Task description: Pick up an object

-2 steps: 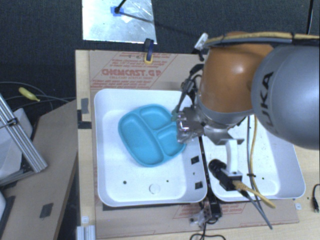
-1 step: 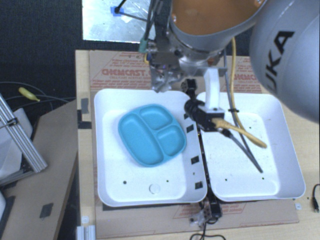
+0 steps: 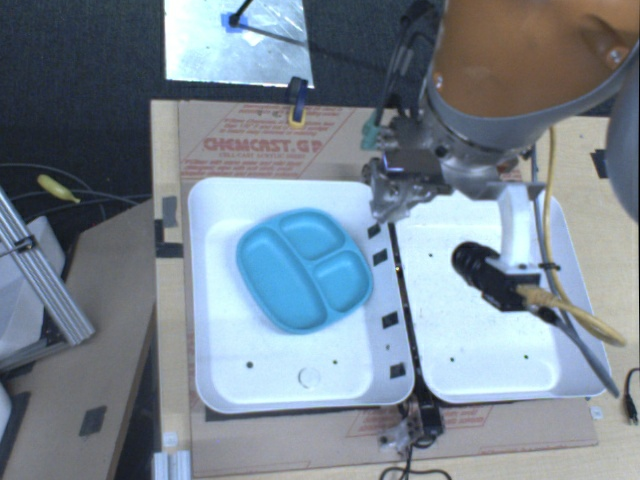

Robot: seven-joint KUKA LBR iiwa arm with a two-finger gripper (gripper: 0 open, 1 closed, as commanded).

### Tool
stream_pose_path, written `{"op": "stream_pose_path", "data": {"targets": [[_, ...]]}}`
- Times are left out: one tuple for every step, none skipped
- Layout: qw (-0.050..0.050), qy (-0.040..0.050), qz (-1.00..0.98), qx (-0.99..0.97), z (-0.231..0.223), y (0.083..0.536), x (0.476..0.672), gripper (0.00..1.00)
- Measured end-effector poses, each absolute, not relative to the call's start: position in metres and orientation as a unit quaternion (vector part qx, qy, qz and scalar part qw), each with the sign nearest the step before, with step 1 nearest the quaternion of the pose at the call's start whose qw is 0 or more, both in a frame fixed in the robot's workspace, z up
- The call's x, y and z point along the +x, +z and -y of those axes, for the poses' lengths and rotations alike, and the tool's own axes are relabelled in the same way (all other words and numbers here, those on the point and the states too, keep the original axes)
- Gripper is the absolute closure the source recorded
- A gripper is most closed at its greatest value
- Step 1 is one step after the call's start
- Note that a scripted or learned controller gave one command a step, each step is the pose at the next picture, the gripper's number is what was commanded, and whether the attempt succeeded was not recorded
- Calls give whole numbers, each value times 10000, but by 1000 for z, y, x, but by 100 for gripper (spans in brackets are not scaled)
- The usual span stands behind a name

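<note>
A blue divided plate [image 3: 300, 268] lies flat in the left bin [image 3: 215, 368], a little above its middle. My gripper [image 3: 392, 200] hangs over the top of the ridge where the two bins meet, just right of the plate's upper right rim. Nothing shows between it and the plate. The large grey and orange arm above hides much of the wrist.
The right bin [image 3: 480, 368] sits beside the left one, with black tabs along the shared ridge [image 3: 390, 318]. Both rest on a cardboard sheet [image 3: 260, 143]. A shiny metal plate [image 3: 235, 28] lies at the back and an aluminium frame [image 3: 40, 288] stands at the left.
</note>
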State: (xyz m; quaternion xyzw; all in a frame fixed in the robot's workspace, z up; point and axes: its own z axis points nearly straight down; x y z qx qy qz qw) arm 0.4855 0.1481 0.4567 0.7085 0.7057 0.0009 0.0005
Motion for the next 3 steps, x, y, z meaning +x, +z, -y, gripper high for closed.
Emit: {"op": "stream_pose_path", "data": {"targets": [[5, -6, -7043, 7099, -65, 417, 487, 100], [5, 23, -7102, 7040, -123, 439, 487, 100], [3, -10, -7046, 7096, -43, 392, 487, 100]]}}
